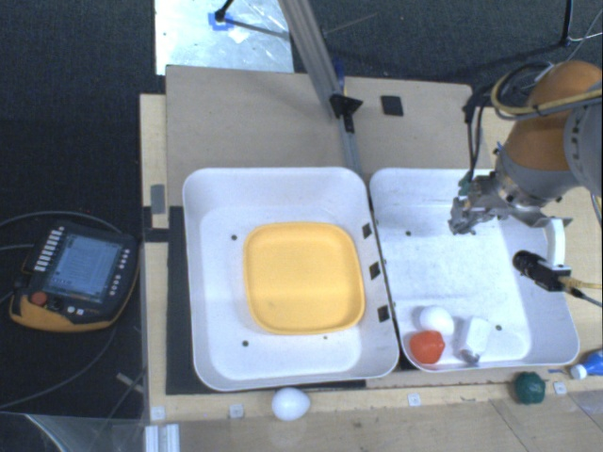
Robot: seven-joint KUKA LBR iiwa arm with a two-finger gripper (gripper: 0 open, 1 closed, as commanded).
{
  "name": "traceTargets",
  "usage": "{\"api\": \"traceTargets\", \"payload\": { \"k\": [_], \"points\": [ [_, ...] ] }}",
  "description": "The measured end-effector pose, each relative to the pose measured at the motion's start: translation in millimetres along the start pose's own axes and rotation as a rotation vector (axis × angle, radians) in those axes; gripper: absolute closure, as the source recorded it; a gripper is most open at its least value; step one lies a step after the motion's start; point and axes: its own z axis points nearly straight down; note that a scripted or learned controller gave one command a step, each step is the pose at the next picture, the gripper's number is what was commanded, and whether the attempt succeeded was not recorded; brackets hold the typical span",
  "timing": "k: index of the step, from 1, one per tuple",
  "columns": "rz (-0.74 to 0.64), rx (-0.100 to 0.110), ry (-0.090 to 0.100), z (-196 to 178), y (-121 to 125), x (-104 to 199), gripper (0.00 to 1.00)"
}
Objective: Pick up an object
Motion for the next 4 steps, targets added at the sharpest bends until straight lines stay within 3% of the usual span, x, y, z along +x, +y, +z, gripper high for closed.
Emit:
{"api": "traceTargets", "payload": {
  "k": [2, 3, 4],
  "points": [
    [-0.001, -0.003, 0.000, -112, -2, 11, 1.00],
    [-0.001, -0.001, 0.000, -142, -2, 10, 1.00],
    [-0.003, 0.001, 0.001, -137, -14, 55, 1.00]
  ]
}}
